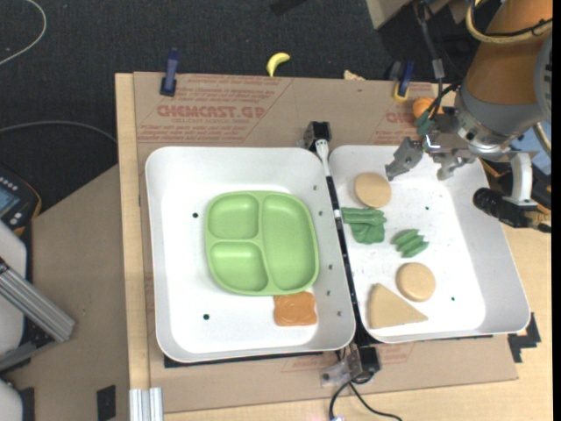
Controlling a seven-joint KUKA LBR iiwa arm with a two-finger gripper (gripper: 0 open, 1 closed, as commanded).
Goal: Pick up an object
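Camera view: end effector (427, 160) hovers spread and unladen, just right of the round cookie (372, 189).

The arm (501, 77) is showing a rounded grey casing, with a broad orange band (523, 11) sitting above the wrist. A pale yellowish cable is looping around the orange section, and darker cables are running alongside the casing. Below the grey segment, a lighter metallic flange is ringing the wrist. The gripper (427, 160) is presenting grey metal fingers, angular in shape, with dark fittings at their base.
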